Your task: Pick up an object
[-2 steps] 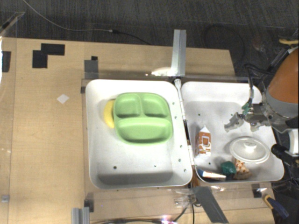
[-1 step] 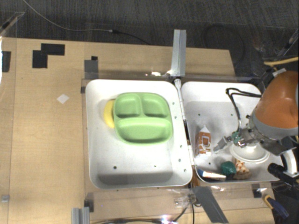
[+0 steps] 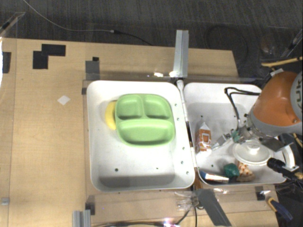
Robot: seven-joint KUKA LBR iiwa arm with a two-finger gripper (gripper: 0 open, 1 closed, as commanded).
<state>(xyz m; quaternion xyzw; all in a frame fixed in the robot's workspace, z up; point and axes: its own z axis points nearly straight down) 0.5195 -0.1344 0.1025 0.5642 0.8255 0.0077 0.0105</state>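
**Pick not done yet: arm over right bin, nothing seen in grasp**

Arm (image 3: 279,105) reaches in over the right bin (image 3: 213,96); the orange band sits above the wrist and hides most of what is under it. Claw (image 3: 239,135) appears to be low near the bin's middle, just above a white lidded dish (image 3: 251,153). Claw state: cannot tell, the wrist blocks the view. No object is visibly held.

Candidate objects in the right bin:
- small brown-and-white carton (image 3: 204,138), upright-ish, left of the claw
- white lidded dish, just beside the claw
- teal piece (image 3: 231,170) and a tan item (image 3: 245,170) near the front wall
- a flat tube-like item (image 3: 214,177) against the front edge

Left bin (image 3: 137,174) holds a green divided tray (image 3: 143,118) with a yellow object (image 3: 110,115) partly under its left edge. Well apart from the arm.

Judgement: approach stage at best. Still left: a closed grasp on one item, then a lift off the bin floor. The clutter near the dish makes a clean grasp uncertain. The counter (image 3: 42,141) outside the bins carries no pickable item.
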